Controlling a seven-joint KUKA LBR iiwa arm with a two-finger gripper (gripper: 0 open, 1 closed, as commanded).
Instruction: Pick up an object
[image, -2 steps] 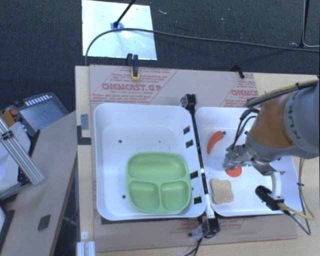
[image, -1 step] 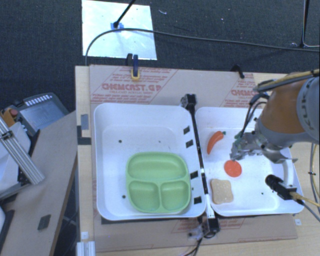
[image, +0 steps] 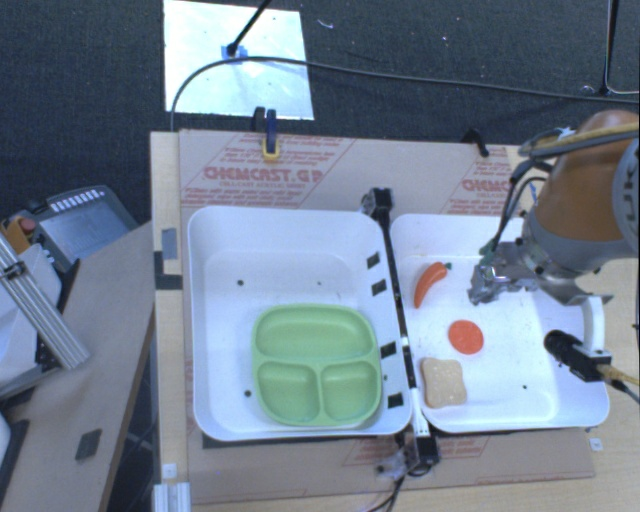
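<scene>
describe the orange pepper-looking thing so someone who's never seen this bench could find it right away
Of the two white bins, take the right-hand bin, the one without the green divided plate. Near its upper left corner, close to the divider, lies the chili pepper. It is long, curved and orange-red, unlike the flat round red slice and the tan bread piece below it.

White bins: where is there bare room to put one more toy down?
In the left bin, the floor behind the green tray is bare. In the right bin, it is bare right of the bread. It is crowded around the carrot, red slice and end effector.
</scene>
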